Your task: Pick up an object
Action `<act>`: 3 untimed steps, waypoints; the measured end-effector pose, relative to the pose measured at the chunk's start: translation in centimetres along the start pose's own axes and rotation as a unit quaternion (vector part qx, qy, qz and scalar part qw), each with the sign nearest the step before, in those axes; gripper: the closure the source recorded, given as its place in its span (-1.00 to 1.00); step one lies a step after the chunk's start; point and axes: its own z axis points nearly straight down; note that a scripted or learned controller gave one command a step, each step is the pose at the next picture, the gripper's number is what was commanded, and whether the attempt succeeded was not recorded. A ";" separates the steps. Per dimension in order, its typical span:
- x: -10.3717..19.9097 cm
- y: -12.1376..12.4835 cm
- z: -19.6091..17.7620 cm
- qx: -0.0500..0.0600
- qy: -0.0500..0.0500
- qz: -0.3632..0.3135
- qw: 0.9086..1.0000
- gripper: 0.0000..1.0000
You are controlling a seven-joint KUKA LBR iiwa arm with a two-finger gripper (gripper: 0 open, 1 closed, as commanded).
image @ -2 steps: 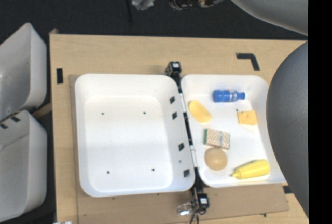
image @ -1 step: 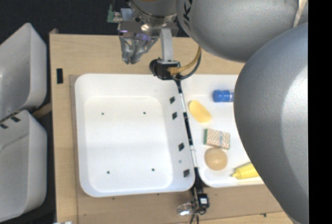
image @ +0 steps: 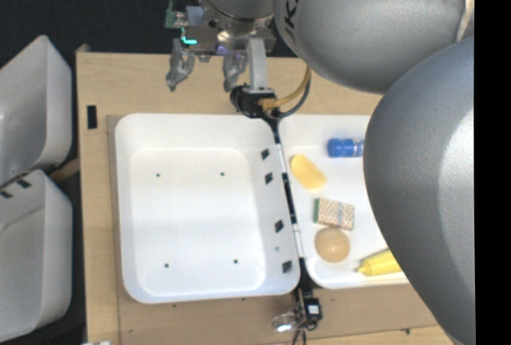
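Observation:
My gripper [image: 205, 73] hangs high above the far edge of the left bin [image: 128, 176], open, with nothing between its two grey fingers [image: 177, 70]. The right bin [image: 319, 279] holds a blue cylinder [image: 343, 147], a pale yellow oval piece [image: 307, 171], a small patterned square block [image: 334, 212], a tan ball [image: 332, 244] and a yellow object [image: 379, 263] partly hidden by the arm. All of them lie well right of and nearer than the gripper.
The arm's large grey body [image: 431, 136] covers the right part of the right bin. A black clip strip [image: 281, 184] runs along the seam between the bins. White containers [image: 32, 104] stand off the bench at the left.

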 end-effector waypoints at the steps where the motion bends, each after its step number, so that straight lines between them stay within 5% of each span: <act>1: 0.0 0.1 -0.8 0.001 -0.001 -0.001 1.000 1.00; 2: 0.0 0.1 -0.8 0.001 -0.001 -0.001 1.000 -1.00; 3: 0.0 0.2 -1.6 0.002 -0.001 -0.002 1.000 1.00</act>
